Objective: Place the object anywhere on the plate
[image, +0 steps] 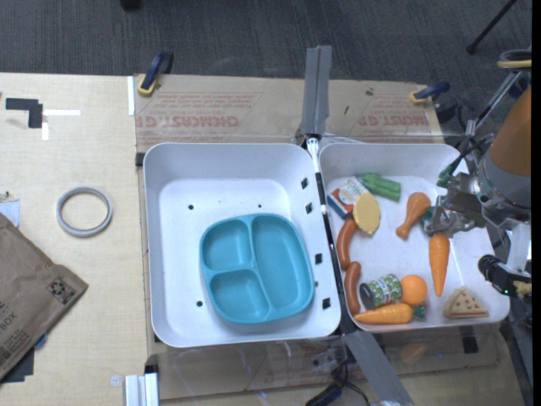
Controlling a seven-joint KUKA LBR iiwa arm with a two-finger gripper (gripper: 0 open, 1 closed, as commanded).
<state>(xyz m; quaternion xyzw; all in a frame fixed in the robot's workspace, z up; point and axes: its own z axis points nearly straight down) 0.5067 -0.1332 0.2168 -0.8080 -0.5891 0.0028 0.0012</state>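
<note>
Grasp stage: gripper (445, 218) low in right bin above upright carrot (439, 263), finger state impossible to tell; blue plate (256, 268) empty in left bin. Next: secure carrot, lift, carry leftward

My gripper (446, 218) hangs at the right side of the frame, over the right bin (482, 163), just above the top of an upright carrot (439, 263). A drumstick (413, 213) lies just left of it. Along that bin's lower edge, from left to right, sit a second carrot (385, 314), a can (381, 291), an orange (413, 289) and a wedge of cheese (464, 304). Two sausages (346, 240) run down the bin's left wall. The left bin (169, 193), centre frame, holds the divided plate (256, 267). A tape ring (84, 211) lies on the bench at far left.
</note>
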